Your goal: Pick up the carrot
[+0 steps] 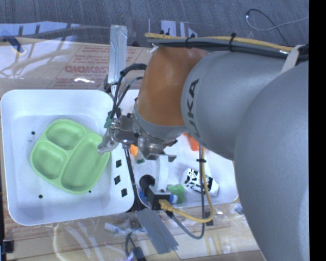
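Carrot [193, 142] peeks orange just behind my gripper [131, 145]; jaws' state I cannot tell. Still the approach step, I judge; next needs descent onto it.

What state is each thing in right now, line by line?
green divided plate: flat in the left bin, right way up.
carrot: in the right bin, mostly hidden by the arm.
black-and-white toy: lying in the right bin.
green toy: lying beside it.
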Robot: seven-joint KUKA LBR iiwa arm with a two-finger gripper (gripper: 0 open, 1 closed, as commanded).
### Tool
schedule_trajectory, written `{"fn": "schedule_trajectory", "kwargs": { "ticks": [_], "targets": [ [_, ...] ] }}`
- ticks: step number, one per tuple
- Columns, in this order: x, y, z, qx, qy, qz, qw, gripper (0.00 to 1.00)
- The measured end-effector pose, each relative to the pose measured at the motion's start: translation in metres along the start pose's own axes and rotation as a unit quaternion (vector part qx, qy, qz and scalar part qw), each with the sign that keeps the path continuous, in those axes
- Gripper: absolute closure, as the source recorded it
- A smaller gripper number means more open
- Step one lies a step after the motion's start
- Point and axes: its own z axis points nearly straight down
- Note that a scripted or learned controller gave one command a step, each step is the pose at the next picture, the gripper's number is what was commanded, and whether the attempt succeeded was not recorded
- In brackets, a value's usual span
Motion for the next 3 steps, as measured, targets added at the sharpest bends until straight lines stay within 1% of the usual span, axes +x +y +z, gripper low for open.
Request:
{"fn": "schedule_trajectory", "kwargs": {
  "ticks": [1,2,3],
  "targets": [
    [0.021,-0.001,-0.115,-0.002,0.001,0.086,0.9963,0.00],
    [-0.008,0.002,-0.079,0.001,0.000,-0.133,0.9911,0.00],
    [-0.002,0.000,-0.121,-0.001,0.000,-0.072,0.9974,0.00]
  ]
}}
